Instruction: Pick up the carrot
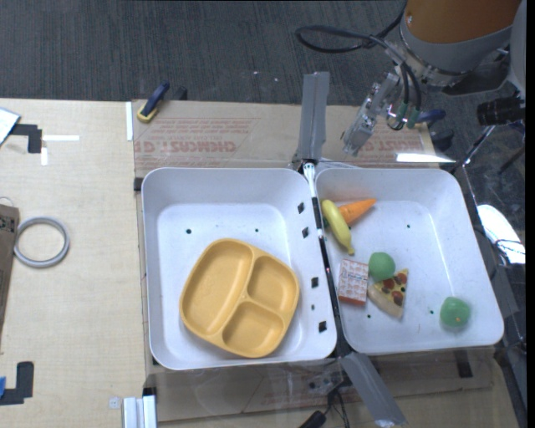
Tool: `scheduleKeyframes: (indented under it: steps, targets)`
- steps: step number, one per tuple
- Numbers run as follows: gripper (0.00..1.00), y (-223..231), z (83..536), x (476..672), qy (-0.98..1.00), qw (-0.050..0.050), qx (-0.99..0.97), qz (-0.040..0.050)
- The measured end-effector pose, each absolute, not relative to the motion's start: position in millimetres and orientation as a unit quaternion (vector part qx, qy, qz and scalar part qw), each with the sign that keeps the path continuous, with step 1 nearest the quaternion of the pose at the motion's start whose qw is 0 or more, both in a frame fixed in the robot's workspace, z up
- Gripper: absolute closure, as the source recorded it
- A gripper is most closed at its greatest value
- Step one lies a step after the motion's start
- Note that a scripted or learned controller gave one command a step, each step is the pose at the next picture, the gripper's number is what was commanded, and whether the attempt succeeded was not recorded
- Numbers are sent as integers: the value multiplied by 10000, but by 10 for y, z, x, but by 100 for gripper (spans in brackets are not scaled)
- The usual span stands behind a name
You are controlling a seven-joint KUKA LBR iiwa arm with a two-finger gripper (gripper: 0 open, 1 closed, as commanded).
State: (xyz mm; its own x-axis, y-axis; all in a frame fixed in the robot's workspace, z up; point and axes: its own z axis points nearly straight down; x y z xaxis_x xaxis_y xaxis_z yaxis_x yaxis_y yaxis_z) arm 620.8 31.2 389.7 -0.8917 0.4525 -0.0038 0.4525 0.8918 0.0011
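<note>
The carrot (358, 209) is lying in the right bin (435, 192), near the back left corner. It is orange and pointy, like a cone. Its fat end is touching the top of a banana (337, 225). The banana is yellow and bent, and it is lying right beside the wall between the two bins.

The gripper (362, 132) is hanging up high, behind the back edge of the right bin. It is well apart from the carrot. It is tilting, with its tip pointing down and to the left. Nothing is showing between its tips, and how wide it is open is too hard to tell. The arm is coming in from the top right, with its orange band (456, 18) showing at the top. Black wires are looping around the wrist.

Nearer the front of the right bin, a green ball (381, 266) is sitting by a pizza slice (389, 292) and a small red and white packet (353, 282). Another green ball (455, 313) is sitting near the front right corner. These are all well apart from the carrot.

The left bin (167, 251) is holding a yellow plate (241, 298) with three parts. The bins are white and smooth.

A roll of tape (38, 242) is lying on the bench at the left.
</note>
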Motion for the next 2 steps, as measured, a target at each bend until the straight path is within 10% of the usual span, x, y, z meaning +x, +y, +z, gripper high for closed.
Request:
scheduleKeyframes:
  steps: [2]
  targets:
    - [100,1052,4188,6387,9978,40,657,10]
